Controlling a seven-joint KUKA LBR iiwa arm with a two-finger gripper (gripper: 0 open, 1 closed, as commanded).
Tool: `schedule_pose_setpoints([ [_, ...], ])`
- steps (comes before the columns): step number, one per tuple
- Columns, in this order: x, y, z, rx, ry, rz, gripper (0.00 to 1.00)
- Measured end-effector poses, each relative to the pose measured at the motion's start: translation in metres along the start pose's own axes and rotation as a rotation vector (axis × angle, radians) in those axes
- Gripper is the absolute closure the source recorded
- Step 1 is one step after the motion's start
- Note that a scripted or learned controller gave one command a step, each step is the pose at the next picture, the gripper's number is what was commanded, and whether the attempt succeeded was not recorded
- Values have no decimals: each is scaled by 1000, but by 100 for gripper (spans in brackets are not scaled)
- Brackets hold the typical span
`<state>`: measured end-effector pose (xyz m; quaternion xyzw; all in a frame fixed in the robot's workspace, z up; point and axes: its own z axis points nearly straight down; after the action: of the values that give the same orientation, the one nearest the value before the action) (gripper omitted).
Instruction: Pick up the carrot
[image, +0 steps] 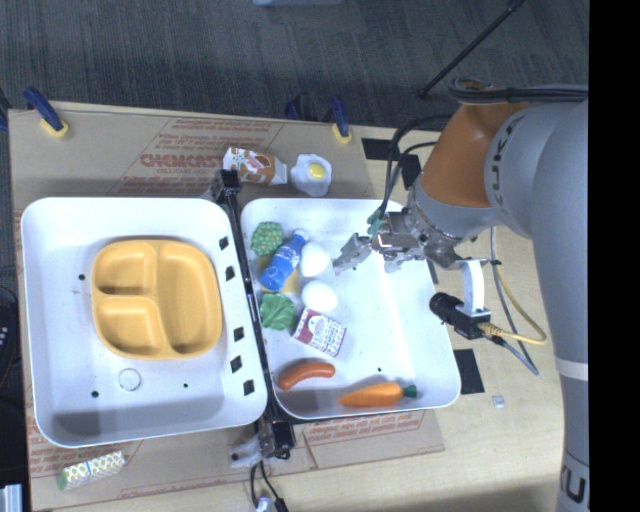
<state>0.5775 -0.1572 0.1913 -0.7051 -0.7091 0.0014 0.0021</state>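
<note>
your left bin (40, 300) holds a yellow divided tray (157, 297), sitting a little toward its upper part, and a small clear disc (128, 379) toward its 7 o'clock corner. on the desk (480, 440) below that bin, at about 7 o'clock, lies a small patterned packet (92, 468).

above the seam between the bins, on the cardboard, you have a small carton (250, 166) and, just to its right, a yellow-and-white toy (313, 174).

the right bin (425, 340) carries the clutter. along its left side, from 11 o'clock down: a green dotted piece (266, 238), a blue bottle (284, 260) leaning against a white egg (314, 261), a second white egg (320, 296), a green leafy piece (279, 313), and a red-and-white carton (320, 333). near the bottom edge lies a sausage (305, 374) at about 7 o'clock, and the carrot (377, 395) lies flat at about 5 o'clock, its green top pointing right, close to the bin's lower rim.

the jaws (368, 250) hang over the bin's upper middle, around 12 o'clock, well apart from the carrot. you can see nothing held between them, but you cannot tell how far apart they stand.
</note>
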Motion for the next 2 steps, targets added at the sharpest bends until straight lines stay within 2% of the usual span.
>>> schedule_pose_setpoints([
  [1,72,-44,0,1,0,196,0],
  [2,173,-88,1,2,0,288,0],
])
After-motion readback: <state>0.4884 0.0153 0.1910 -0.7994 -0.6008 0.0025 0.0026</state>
